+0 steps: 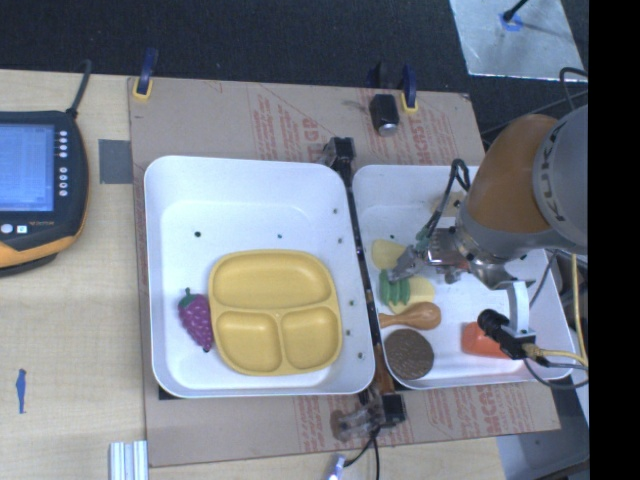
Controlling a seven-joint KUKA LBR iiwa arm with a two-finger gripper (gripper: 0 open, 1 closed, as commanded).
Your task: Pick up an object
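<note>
My gripper [408, 268] reaches into the right bin [400, 193] from the right, low over its left part. Its fingertips sit right above a green toy [393, 290] and pale yellow pieces [386, 253]. Just below lie a wooden spoon-like piece [415, 317], a brown round disc [409, 354] and an orange object [479, 340], partly behind a black part of the arm. In the left bin [200, 198] rest a yellow divided plate [275, 310] and a purple grape bunch [196, 318].
A teach pendant [35, 188] lies on the bench at far left. Black clamps [340, 151] sit along the divider between the bins. The arm's grey and orange body [520, 193] covers the right bin's right side.
</note>
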